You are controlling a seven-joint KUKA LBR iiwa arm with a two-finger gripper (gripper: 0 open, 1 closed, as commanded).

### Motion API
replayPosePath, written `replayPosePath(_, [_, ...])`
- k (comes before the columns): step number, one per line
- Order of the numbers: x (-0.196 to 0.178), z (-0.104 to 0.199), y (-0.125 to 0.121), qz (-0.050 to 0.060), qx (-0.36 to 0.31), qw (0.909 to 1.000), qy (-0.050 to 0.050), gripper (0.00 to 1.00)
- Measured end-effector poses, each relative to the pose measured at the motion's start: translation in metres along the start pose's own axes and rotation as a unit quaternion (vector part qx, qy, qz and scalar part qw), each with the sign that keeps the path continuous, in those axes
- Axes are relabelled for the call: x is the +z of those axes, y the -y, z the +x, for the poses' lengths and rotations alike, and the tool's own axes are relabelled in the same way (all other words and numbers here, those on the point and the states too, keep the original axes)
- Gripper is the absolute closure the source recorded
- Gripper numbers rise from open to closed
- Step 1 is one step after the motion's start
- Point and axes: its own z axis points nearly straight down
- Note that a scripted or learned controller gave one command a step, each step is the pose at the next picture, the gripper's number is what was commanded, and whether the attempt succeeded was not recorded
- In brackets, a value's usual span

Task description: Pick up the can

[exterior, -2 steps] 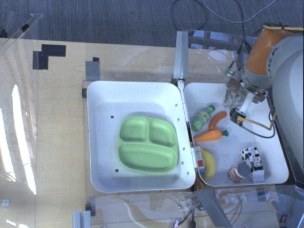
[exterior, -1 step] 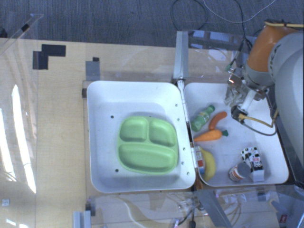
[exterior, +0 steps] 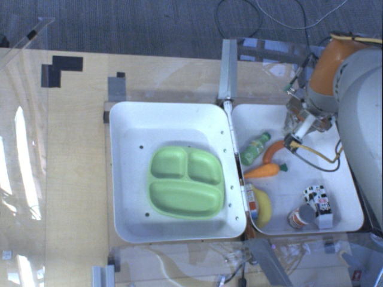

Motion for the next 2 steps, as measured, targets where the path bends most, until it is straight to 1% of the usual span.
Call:
replayPosePath(1, [-0.004, -0.012, 0.007, 0.0, 0.004, 1.0, 0.0, 1.0])
replayPosePath(2, [-0.001, -0.021, -0.015, -0.001, -0.02, 0.9998, 0.0, 1.0])
